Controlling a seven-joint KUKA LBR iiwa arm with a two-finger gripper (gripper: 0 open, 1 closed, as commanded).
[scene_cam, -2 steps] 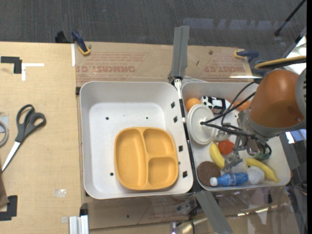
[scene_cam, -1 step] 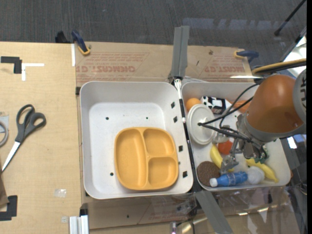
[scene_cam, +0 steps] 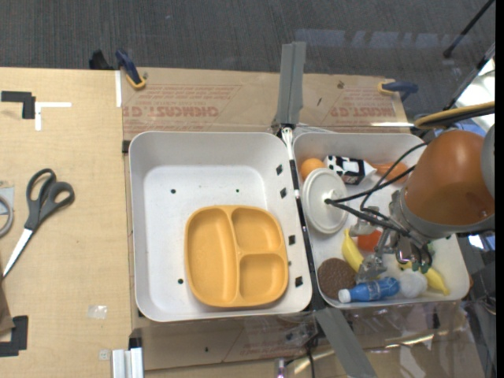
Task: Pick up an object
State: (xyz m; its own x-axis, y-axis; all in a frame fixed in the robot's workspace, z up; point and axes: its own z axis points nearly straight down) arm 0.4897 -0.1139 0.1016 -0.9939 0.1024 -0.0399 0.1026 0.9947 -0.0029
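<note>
Banana half-hidden under claw, right bin

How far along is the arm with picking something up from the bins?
Nothing looks picked yet. The end effector is low in the right bin, among the clutter above the blue bottle and beside the banana. Whether it grips anything can't be seen. Grasping and lifting remain. The yellow divided tray sits in the left bin.
</note>
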